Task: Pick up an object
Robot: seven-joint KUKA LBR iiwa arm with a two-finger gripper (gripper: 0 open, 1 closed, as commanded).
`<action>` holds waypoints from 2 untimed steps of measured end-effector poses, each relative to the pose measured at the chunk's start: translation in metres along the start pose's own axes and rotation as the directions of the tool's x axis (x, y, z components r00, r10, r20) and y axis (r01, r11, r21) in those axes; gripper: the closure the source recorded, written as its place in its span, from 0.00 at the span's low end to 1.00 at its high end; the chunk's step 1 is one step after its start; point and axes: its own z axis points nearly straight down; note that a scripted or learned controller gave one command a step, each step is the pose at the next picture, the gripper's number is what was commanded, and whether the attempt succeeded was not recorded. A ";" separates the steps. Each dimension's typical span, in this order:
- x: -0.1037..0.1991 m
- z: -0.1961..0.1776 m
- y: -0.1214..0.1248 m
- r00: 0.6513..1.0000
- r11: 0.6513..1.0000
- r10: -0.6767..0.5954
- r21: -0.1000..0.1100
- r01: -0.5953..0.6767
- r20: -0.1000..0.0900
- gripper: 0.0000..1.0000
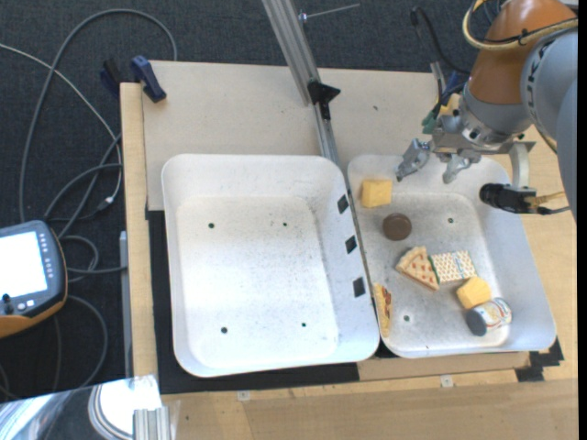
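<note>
The gripper point(431, 166) hangs in the upper right of the frame, over the top edge of the right bin point(527, 273), with its two fingers spread apart and nothing between them. The left fingertip sits lower and further left than the right one, both pointing down toward the bin.

Judged from this, the pick has not been made: no object is lifted and none is touched. The approach, the closing and the lift all seem left to do.

Nearest to the gripper is the yellow cube point(376, 192), just down and to the left of the left fingertip, near the bin's upper left corner and close to the wall shared with the left bin point(248, 264). It looks the likeliest target. Below it lies a brown round disc point(396, 226). Further down, toward the bin's middle and lower right, are a waffle-like wedge point(417, 268) touching a pale cracker point(453, 266), then a second yellow block point(473, 292) next to a small grey and white cylinder point(486, 315). An orange scrap point(382, 302) lies against the bin's left wall. All of these are well apart from the gripper. Both bins rest on the table point(229, 108).
</note>
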 end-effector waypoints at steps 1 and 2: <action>0.006 0.044 0.003 1.000 1.000 -0.002 -0.001 0.002 0.000 0.00; 0.006 0.069 0.003 1.000 1.000 -0.002 -0.004 0.002 0.001 0.00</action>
